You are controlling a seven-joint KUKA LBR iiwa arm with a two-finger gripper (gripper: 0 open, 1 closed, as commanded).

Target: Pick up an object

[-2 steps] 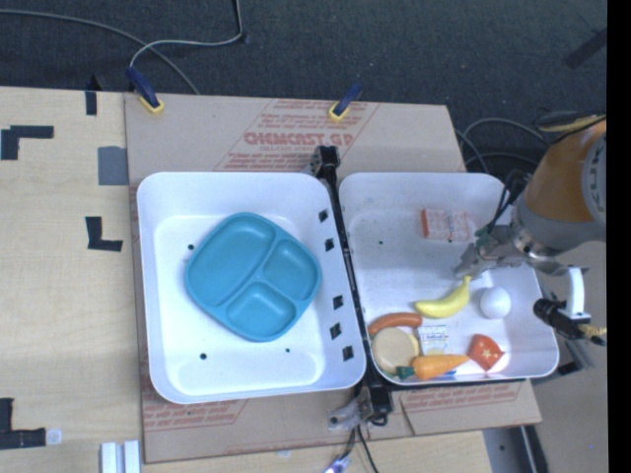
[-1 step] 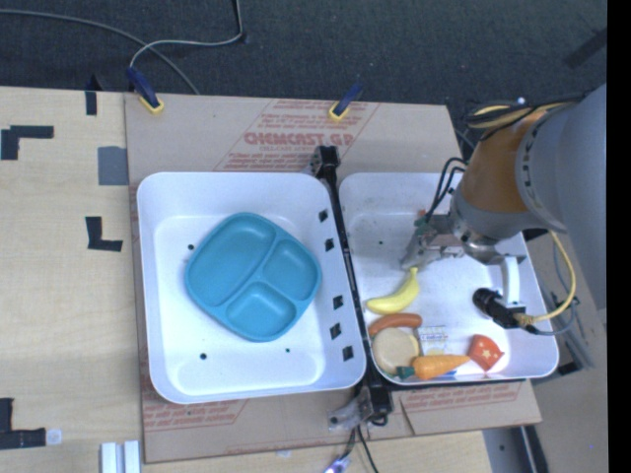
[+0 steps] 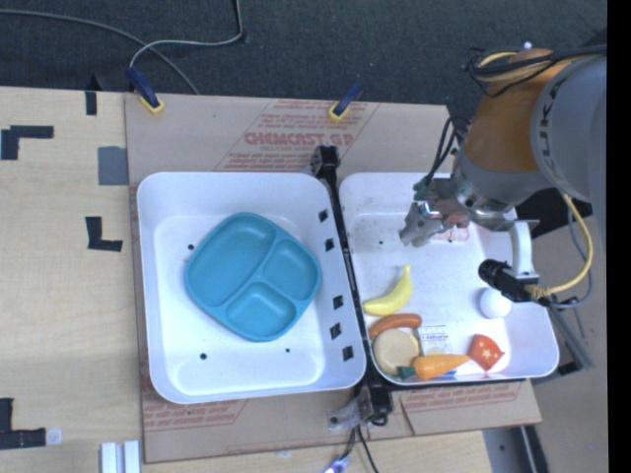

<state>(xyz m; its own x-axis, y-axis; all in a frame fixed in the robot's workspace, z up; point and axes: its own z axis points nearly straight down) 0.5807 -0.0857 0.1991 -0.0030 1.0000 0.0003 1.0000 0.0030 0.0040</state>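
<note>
Currently the grey two-finger jaws [image 3: 422, 227], grip state cannot tell, hover in the right shallow white bin [image 3: 544, 368], with the curved yellow plastic banana [image 3: 391, 294] lying just below-left, long axis slanting toward them

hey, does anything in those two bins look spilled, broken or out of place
Nothing stands out. The blue divided plate lies flat in the left bin, slightly turned. The banana and other toy food sit clustered in the right bin, intact.

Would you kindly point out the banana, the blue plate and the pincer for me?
banana [image 3: 391, 293]: camera view, middle of its curved body.
blue plate [image 3: 253, 275]: camera view, central ridge between compartments.
pincer [image 3: 414, 233]: camera view, between its fingertips.
</note>
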